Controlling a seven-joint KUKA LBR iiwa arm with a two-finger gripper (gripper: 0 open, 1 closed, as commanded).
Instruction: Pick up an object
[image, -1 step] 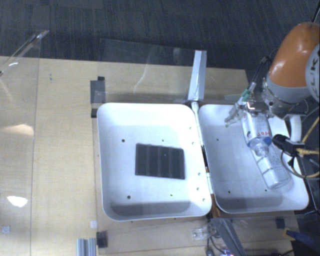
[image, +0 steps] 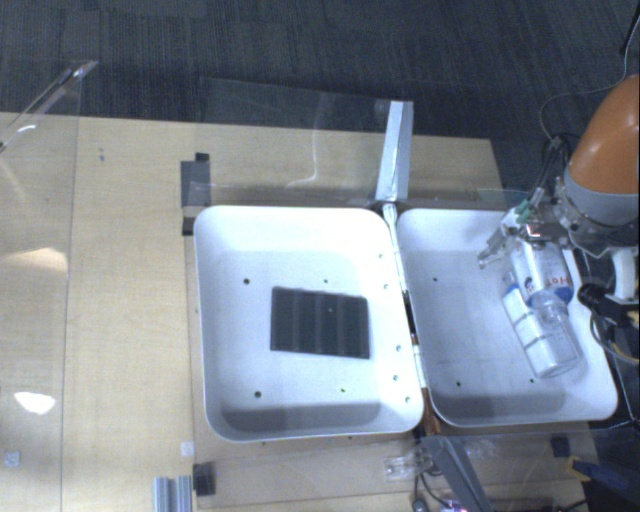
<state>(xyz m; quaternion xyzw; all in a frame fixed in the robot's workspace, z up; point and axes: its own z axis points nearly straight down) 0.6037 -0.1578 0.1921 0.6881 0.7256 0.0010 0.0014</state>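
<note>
A clear bottle (image: 540, 318) is seen lying in the right bin (image: 450, 390), under the gripper (image: 522, 222). Nothing has been lifted yet. A drop and squeeze are likely needed next.

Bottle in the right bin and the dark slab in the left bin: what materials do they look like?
Bottle: likely clear plastic, glossy; the bin shows through it, with a blue-white label. Dark slab: matte black, ribbed, possibly rubber or foam; no glare, hard to tell.
</note>
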